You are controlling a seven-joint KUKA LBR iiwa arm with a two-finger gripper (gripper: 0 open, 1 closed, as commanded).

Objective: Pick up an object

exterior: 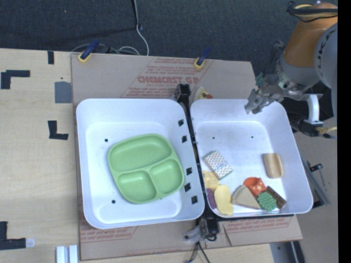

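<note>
Your gripper (253, 106) hangs over the right bin's (285, 119) far rim, its grasp unreadable, with bare white floor between it and the toy food (241, 185) below.

Both bins (90, 147) look like smooth white plastic with a soft sheen. The green tray (145, 169) is matt plastic; beneath lies brown cardboard (159, 78) on pale wood (33, 163).

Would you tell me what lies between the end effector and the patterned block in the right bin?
Bare white floor of the right bin separates end effector from patterned block.
</note>
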